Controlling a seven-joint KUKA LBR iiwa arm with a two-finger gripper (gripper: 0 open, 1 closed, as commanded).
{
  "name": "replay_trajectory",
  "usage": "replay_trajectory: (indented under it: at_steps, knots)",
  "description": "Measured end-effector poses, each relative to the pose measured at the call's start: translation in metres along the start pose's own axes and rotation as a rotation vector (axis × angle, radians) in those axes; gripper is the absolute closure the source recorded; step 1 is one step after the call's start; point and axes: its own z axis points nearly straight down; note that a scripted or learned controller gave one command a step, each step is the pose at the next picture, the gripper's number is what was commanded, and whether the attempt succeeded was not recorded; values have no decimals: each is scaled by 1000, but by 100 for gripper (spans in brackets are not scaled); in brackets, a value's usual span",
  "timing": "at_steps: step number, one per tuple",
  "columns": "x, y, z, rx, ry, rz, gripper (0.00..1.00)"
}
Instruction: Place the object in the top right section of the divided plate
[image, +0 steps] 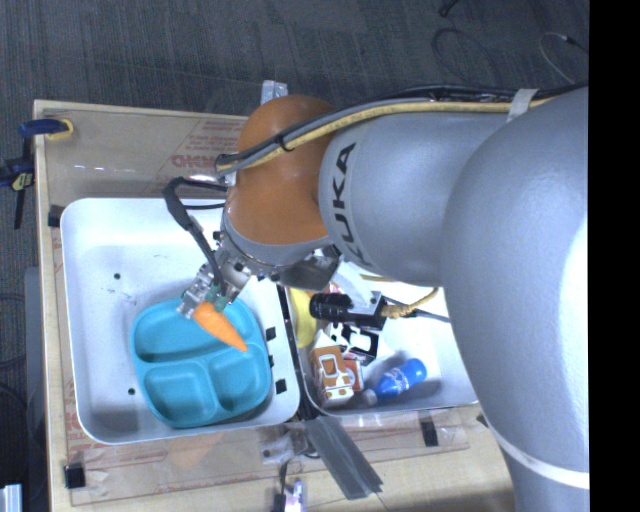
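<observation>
A blue divided plate (190, 375) lies in the left white bin (95, 300). An orange carrot (222, 326) hangs tilted over the plate's upper right part, its thick end up by the fingers. My gripper (205, 297) reaches down from the orange wrist band and is shut on the carrot's top end. The carrot's tip points down and to the right, toward the plate's right rim.
The right bin (440, 395) holds a blue bottle (398, 379), an orange-and-white box (336, 373) and a yellow thing (301, 322) by the dividing wall. The big grey arm covers most of the right bin and the bench's right side.
</observation>
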Motion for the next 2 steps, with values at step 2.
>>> replay_trajectory:
  at_steps: [2]
  knots:
    - [-15, -13, 17, 2, 2, -154, 100]
